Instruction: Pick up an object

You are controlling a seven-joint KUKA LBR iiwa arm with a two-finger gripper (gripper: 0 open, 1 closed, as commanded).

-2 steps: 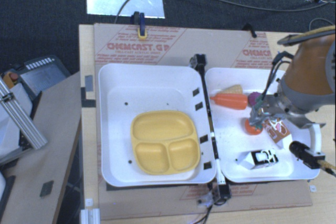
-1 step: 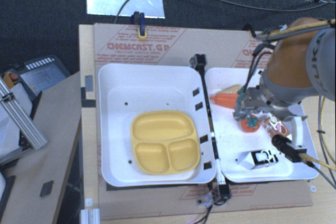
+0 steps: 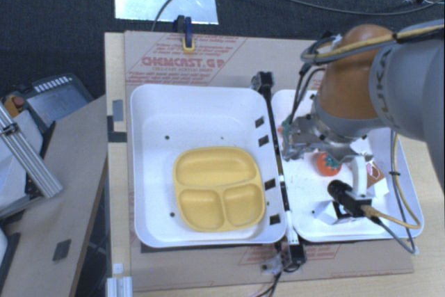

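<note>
arm low over right bin (image 3: pixel 410 170) | gripper (image 3: pixel 295 142) state: cannot tell, hidden under wrist | orange object (image 3: pixel 327 163) at bin centre, 3 o'clock of gripper | yellow tray (image 3: pixel 219 188) in left bin (image 3: pixel 153 149), untouched

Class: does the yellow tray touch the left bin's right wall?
Apart. Camera view shows white floor between the yellow tray and the left bin's right wall.
</note>
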